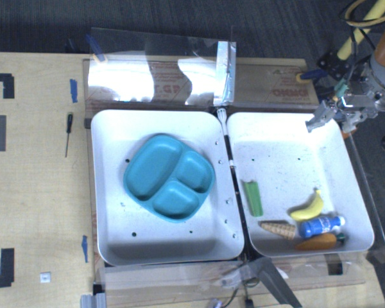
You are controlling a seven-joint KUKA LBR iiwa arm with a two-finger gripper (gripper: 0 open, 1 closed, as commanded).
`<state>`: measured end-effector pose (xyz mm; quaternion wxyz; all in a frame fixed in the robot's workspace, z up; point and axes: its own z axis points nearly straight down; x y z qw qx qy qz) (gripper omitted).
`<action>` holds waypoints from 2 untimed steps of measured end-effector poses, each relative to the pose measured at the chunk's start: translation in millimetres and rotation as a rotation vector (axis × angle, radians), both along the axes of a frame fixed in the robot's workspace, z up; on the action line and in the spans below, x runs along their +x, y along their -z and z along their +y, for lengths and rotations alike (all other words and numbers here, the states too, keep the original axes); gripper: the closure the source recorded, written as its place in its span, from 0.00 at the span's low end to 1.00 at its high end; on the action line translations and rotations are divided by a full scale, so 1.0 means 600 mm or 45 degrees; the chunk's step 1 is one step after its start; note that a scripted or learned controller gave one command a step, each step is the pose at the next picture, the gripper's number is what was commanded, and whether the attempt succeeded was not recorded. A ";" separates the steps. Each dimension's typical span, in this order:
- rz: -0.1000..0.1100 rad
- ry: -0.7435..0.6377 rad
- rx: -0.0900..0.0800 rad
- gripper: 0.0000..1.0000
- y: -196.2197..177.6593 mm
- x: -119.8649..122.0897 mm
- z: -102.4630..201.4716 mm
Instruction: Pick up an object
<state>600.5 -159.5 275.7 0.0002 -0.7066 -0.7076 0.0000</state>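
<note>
Objects for picking lie along the near edge of my right bin (346,165): an orange carrot-like piece (317,241) at the near right corner, a blue bottle (321,225) touching it just behind, a ridged tan cone (277,228) to their left, and a yellow banana (308,208) beyond the bottle. A green strip (253,197) lies near that bin's left wall. From my seat the left bin (109,236) holds a blue three-compartment plate (169,176) at its middle. The bench (32,191) is pale wood with black markings. Farther back, a clear panel (160,76) stands behind the left bin. The gripper (333,115) hangs over the right bin's far right corner, well apart from everything; I cannot tell its state.
</note>
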 end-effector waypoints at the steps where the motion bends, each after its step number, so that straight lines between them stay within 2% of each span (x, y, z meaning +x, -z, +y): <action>1: 0.005 0.352 0.001 0.00 0.193 -0.149 -0.097; 2: -0.005 0.087 -0.001 0.00 0.314 -0.092 -0.007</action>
